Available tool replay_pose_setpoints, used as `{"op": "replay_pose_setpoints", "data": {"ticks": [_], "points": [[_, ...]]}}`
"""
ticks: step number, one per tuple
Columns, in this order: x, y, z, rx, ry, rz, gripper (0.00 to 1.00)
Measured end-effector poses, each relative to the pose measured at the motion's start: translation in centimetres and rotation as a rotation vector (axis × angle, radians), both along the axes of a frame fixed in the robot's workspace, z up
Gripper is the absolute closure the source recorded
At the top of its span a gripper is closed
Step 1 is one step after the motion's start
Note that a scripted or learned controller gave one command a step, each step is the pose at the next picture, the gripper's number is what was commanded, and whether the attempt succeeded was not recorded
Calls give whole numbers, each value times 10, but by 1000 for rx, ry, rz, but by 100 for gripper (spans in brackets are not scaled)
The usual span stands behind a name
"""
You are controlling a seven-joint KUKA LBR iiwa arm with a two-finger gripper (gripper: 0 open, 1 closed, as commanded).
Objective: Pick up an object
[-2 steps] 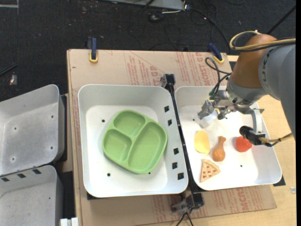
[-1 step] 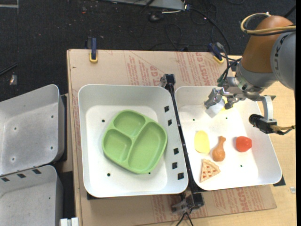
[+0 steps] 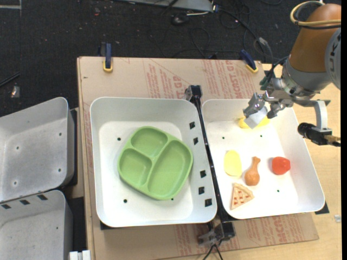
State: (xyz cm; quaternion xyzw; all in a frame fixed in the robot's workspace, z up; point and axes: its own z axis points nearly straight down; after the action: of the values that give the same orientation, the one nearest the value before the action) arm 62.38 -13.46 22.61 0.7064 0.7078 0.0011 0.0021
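My gripper (image 3: 259, 112) over yellow piece (image 3: 250, 123), far from pizza slice (image 3: 241, 195); finger state indiscernible. Likely light, rigid, slick plastic; grip across its middle.

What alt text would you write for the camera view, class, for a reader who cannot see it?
The gripper hovers over a yellow object at the back of the right bin, which also holds a yellow piece, drumstick, tomato and pizza slice. The left bin holds a green divided plate.
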Motion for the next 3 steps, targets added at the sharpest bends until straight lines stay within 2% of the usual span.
{"op": "replay_pose_setpoints", "data": {"ticks": [1,2,3], "points": [[1,0,27,0,0,1,100],[-14,43,31,2,5,4,100],[-31,93,15,3,8,5,100]]}}
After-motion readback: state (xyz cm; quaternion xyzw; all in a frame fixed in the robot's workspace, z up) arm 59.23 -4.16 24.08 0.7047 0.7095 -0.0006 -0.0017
